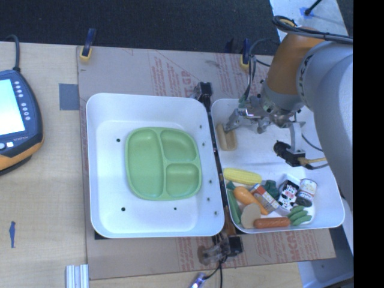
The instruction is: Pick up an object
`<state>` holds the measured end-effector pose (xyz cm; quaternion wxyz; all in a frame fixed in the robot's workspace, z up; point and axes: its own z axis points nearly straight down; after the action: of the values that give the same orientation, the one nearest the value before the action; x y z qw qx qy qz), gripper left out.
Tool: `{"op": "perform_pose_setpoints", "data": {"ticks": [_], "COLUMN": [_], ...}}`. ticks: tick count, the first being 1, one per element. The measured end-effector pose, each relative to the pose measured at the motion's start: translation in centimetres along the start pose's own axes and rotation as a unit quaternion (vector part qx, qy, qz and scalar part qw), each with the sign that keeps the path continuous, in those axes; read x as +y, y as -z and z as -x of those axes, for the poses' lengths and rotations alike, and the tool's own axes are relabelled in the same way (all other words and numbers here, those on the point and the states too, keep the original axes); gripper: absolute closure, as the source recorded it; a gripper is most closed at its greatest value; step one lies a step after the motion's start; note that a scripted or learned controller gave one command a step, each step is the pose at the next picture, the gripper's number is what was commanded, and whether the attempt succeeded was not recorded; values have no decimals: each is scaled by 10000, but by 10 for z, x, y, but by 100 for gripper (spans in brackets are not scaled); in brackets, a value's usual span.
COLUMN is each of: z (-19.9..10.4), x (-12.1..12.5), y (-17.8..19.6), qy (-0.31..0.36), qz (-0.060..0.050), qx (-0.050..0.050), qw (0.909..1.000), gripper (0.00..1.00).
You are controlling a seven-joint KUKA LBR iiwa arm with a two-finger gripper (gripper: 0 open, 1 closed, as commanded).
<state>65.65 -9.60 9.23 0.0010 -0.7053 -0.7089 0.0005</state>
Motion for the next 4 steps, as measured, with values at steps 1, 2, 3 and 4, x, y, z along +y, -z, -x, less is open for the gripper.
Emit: {"op": "perform_pose_setpoints", "data": {"ticks": [1, 2, 3, 4], "z": [-4, -2, -3, 0], "x": [0, 0, -6, -6], "y": [0, 0, 0, 0], "qy": [4, 5, -8, -16], "qz": [-6, -7, -15, -9], "qx": [2, 0, 2, 1], "qw": [10000, 10000, 10000, 10000], "gripper": [0, 0, 0, 0]}}
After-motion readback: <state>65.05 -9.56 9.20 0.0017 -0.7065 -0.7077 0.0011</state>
